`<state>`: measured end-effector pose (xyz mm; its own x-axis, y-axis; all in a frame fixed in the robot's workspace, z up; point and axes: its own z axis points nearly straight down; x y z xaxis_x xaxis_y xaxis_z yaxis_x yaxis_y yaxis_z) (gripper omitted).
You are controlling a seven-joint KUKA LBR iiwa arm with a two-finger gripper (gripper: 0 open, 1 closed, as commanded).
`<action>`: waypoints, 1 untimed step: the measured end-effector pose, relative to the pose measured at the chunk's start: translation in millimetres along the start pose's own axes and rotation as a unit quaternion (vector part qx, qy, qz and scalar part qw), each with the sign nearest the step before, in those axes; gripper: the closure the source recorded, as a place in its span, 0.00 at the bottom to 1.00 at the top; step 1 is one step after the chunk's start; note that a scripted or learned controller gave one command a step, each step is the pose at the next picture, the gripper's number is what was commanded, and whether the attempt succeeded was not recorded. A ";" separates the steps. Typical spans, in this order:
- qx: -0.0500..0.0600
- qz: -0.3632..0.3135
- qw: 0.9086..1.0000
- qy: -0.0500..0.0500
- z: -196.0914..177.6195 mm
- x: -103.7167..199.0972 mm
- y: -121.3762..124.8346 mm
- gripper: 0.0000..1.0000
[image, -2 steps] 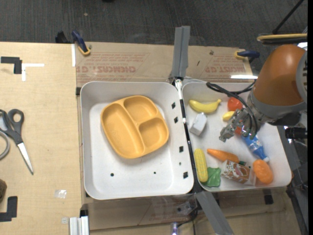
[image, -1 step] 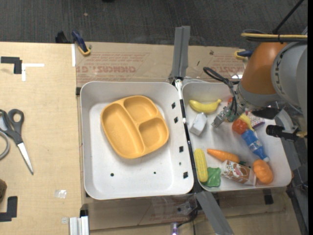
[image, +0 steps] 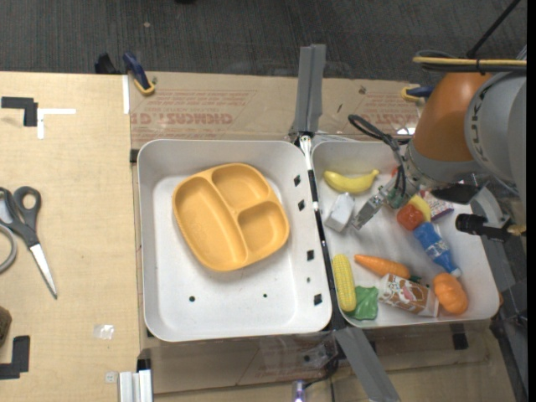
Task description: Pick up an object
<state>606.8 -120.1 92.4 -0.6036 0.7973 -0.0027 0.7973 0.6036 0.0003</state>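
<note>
My gripper (image: 373, 205) sits low in the right bin (image: 481, 258), just beside the white block (image: 340, 212) and under the banana (image: 352, 180), positioned for a pick. I cannot tell its finger state. The yellow divided plate (image: 230, 214) occupies the left bin (image: 159, 249).

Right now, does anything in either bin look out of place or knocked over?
Nothing looks spilled or broken. The yellow tray sits askew in the left bin. In the right bin, the carton and blue bottle lie on their sides.
</note>
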 end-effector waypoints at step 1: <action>-0.001 0.047 0.999 -0.001 -1.6 -35.6 37.6 0.00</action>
<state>658.3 -125.8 94.1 -0.5261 0.8504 -0.0047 0.8504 0.5261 0.0028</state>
